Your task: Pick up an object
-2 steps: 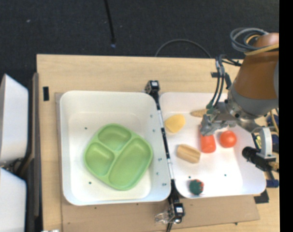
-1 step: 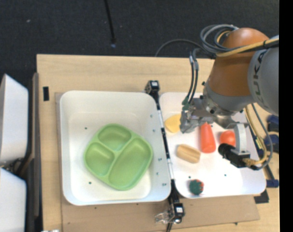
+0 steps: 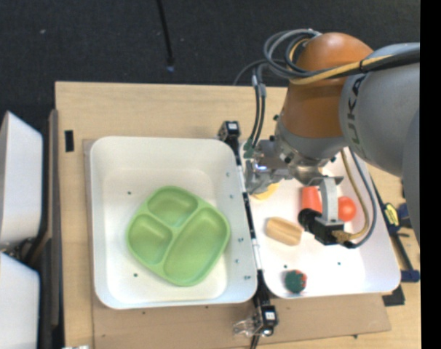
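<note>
The arm's orange-banded wrist (image 3: 315,115) hangs over the right bin (image 3: 373,267). My gripper (image 3: 263,171) points down at that bin's left wall, mostly hidden beneath the wrist. A small yellow object (image 3: 264,190) peeks out just below it. A tan rounded block (image 3: 284,231) lies in the middle of the bin. Nearer the front sits a small green and red ball (image 3: 295,281). Two orange-red pieces (image 3: 311,198) (image 3: 346,209) lie to the right, partly behind a black cable fitting (image 3: 316,226).
The left bin (image 3: 111,166) holds a green divided plate (image 3: 179,235). A ridge (image 3: 242,217) separates the two bins. Wooden bench (image 3: 133,100) surrounds them, and cables loop around the wrist.
</note>
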Robot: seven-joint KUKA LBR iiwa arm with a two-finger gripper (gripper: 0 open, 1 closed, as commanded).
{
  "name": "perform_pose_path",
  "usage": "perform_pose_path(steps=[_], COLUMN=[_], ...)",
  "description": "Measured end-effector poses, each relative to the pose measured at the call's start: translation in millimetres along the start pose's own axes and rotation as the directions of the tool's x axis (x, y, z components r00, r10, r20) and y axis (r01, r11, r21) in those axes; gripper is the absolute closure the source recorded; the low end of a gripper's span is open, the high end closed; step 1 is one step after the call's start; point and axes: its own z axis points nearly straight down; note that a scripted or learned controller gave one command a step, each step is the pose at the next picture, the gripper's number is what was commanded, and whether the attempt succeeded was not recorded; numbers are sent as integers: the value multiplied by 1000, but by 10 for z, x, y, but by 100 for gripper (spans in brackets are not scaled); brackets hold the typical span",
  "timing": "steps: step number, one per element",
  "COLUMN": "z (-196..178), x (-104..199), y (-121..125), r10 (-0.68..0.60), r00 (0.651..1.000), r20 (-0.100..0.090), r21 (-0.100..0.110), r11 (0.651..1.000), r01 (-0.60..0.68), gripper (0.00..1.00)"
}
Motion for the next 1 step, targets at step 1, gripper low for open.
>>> perform_pose_path(steps=[1], z=[213], x=[503], y=[83], r10=[3], r00=[1000], r20=[2], r21=[3], r11=[1000], r01=[-3], gripper=[100])
